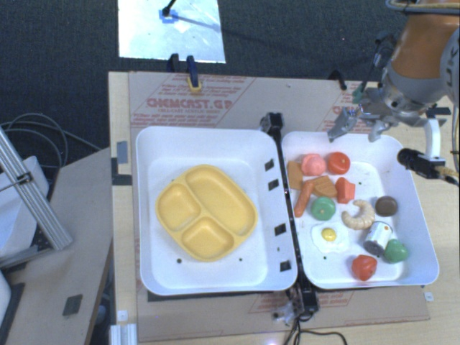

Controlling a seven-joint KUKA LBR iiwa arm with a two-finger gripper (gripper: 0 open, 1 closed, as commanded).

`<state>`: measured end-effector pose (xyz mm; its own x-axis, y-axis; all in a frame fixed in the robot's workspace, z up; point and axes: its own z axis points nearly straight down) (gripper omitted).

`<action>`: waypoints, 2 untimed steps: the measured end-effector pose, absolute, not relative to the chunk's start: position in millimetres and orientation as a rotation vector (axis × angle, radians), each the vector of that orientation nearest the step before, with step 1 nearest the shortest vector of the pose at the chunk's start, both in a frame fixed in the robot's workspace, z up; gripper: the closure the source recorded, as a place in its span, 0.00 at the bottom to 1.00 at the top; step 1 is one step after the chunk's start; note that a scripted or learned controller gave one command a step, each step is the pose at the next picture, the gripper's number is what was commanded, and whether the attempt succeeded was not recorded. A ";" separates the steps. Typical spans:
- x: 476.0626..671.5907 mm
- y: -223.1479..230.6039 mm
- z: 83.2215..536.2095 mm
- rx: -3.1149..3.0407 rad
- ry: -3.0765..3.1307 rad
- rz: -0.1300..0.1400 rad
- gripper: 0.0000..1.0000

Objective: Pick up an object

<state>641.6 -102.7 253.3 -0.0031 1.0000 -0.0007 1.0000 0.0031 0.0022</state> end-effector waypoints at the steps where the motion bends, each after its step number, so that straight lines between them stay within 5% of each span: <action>1: 629.1 -137.6 179.2 2.224 2.222 -0.004 0.00; 2: 628.1 -153.1 82.9 2.223 2.219 0.007 0.00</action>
<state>628.1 -153.1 82.9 0.0015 1.0000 0.0030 1.0000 -0.0015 0.0035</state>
